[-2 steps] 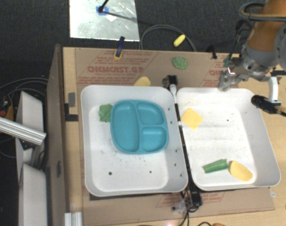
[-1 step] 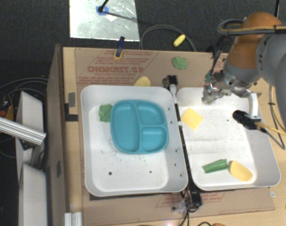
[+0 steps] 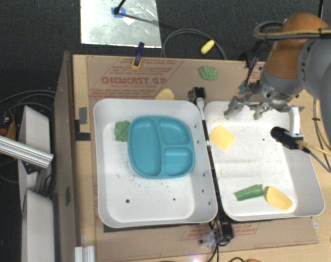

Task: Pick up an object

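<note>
One desk [image 3: 100,70]: brown board carrying everything, reaching past the blue plate on all sides.
Two bins: the left bin [image 3: 149,206] has the blue plate at its middle; the right bin [image 3: 252,162] sits just right of the plate, across the shared wall.
Arm [image 3: 312,53]: grey with an orange band, well right of the plate and farther back.
Blue plate [image 3: 161,146]: the landmark, lying flat, with three compartments.
Tool [image 3: 243,112]: right of the plate and a little farther back, over the rear of the right bin. Its fingers are spread wide and nothing is between them.
Yellow rounded piece [image 3: 278,198]: far right of the plate and nearer the front, on the bin floor.
Green pod [image 3: 248,192]: right of the plate and forward of it, its end against or just beside the yellow rounded piece (contact is hard to judge).
Yellow block [image 3: 222,137]: just right of the plate beyond the shared wall, flat on the floor, in front of the tool and apart from it.
Green scrap [image 3: 121,130]: touching the plate's left rim.
Green round bit [image 3: 209,72]: behind the plate and to its right, on the desk.
</note>
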You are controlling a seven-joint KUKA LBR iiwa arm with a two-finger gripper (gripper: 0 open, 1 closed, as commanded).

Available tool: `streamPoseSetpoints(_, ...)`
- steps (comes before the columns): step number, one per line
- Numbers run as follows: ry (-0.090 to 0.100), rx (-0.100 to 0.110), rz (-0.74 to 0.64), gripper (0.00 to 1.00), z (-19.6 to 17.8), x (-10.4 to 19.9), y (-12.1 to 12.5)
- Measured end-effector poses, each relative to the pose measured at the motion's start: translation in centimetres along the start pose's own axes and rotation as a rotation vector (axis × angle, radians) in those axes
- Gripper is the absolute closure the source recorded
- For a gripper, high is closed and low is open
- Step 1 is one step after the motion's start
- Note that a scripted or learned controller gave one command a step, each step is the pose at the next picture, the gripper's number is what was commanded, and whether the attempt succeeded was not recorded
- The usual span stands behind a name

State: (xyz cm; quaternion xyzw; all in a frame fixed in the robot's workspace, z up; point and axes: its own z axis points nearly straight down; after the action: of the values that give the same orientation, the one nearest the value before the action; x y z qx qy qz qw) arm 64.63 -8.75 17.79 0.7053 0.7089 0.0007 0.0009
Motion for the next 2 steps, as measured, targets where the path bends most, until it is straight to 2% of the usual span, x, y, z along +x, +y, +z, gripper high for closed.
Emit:
streamPoseSetpoints(1, 0.001, 0.007, 0.001, 0.0, 9.9, -0.2, 0.5)
streamPoseSetpoints(2, 0.0, 0.003, 0.004, 0.0, 9.3, -0.3, -1.2)
